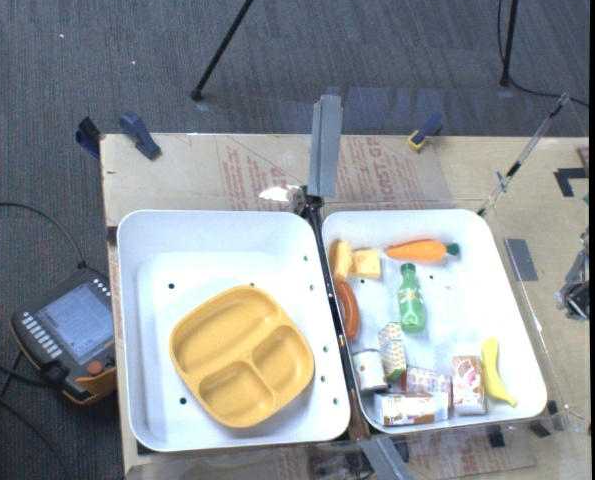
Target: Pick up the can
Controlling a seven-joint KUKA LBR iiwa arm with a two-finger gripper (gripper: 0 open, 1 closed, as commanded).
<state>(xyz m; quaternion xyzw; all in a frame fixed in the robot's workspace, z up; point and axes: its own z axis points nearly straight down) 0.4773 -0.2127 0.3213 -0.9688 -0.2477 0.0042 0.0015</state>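
A: How far along?

B: Barely begun, by the look of it; can (pixel 369 371) lying in the right bin (pixel 497 230), near-left corner, close against the left wall; nothing lifted.

A: And the tool?

B: Probably that grey metal piece at the right edge, beside the counter (pixel 207 173); tool (pixel 575 293) well apart from the can; open or closed, cannot tell; too small and cut off.

A: Left to do?

B: All of it, seemingly; reach across the bin, descend over the can, close, lift.

A: Crowded around it?

B: Rather; patterned packet (pixel 393 350) touching the can on its right; small cartons (pixel 417 405) just beside, nearer; green bottle (pixel 410 298) farther off.

A: Materials and shapes?

B: Can short and round, pale with a metallic sheen; likely hard, slick, apt to roll; bottle glossy plastic, slim-necked; carrot (pixel 417 251) smooth, tapered, orange; banana (pixel 497 370) curved, yellow, at the near right; cartons boxy, printed card; over in the left bin (pixel 142 233), a yellow divided plate (pixel 241 354), matte, three compartments, rounded corners; both bins shallow, white, smooth-walled.
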